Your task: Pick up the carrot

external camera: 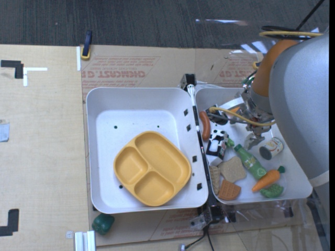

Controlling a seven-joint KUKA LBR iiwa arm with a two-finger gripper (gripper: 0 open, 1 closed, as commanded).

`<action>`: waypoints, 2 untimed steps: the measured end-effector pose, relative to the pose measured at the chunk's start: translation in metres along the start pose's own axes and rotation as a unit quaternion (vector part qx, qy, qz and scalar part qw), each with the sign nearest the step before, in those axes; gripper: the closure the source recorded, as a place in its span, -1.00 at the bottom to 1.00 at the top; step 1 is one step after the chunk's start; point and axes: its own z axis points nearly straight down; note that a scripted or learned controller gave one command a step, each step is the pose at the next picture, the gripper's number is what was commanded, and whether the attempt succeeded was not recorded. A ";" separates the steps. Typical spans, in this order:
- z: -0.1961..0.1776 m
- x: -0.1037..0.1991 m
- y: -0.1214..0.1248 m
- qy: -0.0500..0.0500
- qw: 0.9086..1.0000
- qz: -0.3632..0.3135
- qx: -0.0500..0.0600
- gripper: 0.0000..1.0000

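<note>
The carrot (266, 180) is orange with a green stub at its upper right end. It lies tilted near the front right corner of the right bin (293, 188), between a green bottle (250, 161) and a green leafy item (271, 191). My gripper (255, 139) hangs over the middle of the right bin, behind and slightly left of the carrot and apart from it. It sits just above the bottle's cap end, beside a small white can (271, 148). Nothing can be seen held in it.
The right bin also holds a sausage (204, 124), a black-and-white toy (215, 143), a bread slice (233, 169) and a brown cookie (229, 190). The left bin (99, 140) holds a yellow divided plate (152, 167). A green pepper (103, 223) lies on the bench in front.
</note>
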 end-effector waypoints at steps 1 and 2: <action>-0.100 -0.076 0.012 0.001 0.999 -0.034 -0.001 -1.00; -0.040 -0.144 0.040 0.001 0.999 -0.034 0.000 -1.00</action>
